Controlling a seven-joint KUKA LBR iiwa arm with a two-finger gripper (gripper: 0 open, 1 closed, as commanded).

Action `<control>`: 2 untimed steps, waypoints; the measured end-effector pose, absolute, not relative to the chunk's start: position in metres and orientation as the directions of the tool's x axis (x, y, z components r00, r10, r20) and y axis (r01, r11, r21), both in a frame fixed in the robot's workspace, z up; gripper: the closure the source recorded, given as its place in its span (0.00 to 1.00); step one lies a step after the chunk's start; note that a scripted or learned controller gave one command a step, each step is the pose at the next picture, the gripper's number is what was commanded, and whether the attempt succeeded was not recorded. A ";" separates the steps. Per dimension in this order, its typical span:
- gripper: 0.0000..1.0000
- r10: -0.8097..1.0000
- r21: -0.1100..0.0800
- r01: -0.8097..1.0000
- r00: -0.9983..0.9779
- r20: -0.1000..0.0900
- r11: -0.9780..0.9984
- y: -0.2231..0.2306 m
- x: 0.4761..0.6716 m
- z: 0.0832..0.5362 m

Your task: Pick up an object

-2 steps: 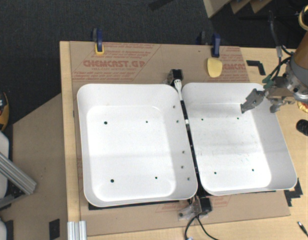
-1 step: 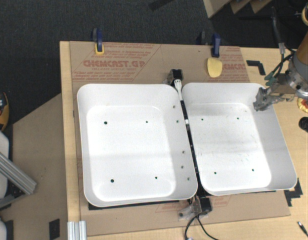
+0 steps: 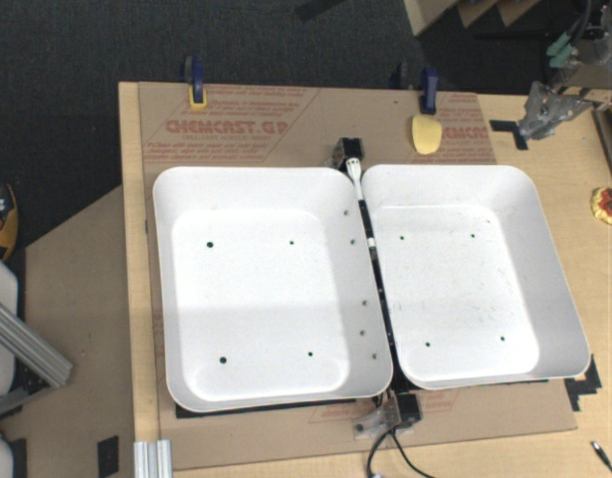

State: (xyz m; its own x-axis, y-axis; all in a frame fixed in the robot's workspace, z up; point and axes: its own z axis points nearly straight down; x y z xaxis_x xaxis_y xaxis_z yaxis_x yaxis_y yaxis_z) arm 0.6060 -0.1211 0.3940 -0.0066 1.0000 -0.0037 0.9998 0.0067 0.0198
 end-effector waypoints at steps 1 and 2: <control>1.00 1.000 -0.004 1.000 -0.005 0.001 0.005 -0.082 0.641 0.320; 1.00 1.000 -0.002 1.000 0.001 0.000 -0.001 -0.083 0.619 0.335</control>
